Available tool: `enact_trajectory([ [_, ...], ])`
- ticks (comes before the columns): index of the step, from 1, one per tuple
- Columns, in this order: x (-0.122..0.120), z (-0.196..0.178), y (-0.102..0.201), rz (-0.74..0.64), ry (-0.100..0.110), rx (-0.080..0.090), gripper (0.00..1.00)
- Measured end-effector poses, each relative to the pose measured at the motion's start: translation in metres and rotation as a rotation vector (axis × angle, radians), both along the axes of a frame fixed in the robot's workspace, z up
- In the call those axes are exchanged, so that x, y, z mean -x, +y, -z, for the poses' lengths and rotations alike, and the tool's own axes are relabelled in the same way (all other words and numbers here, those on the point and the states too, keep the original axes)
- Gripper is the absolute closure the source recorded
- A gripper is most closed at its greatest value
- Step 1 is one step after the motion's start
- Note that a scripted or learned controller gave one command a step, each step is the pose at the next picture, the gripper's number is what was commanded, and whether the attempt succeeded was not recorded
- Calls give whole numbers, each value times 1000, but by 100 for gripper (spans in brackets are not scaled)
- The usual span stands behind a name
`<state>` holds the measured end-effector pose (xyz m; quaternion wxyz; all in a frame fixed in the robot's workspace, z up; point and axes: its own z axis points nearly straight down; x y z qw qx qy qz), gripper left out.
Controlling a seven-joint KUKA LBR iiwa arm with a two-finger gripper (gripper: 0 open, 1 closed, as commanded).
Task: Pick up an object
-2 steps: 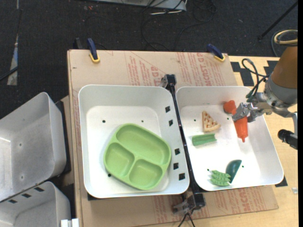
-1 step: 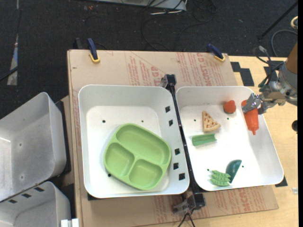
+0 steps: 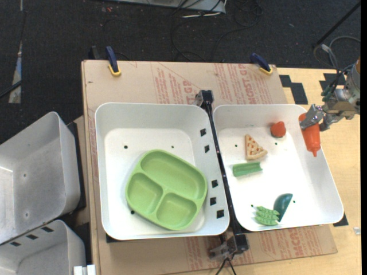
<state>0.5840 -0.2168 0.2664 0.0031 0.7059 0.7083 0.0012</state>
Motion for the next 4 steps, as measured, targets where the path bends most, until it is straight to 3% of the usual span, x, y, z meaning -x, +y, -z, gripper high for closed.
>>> enact_trajectory([
  [3, 24, 2, 170, -5, 7, -5, 100],
  [4, 33, 20, 218, -4, 9, -4, 100],
])
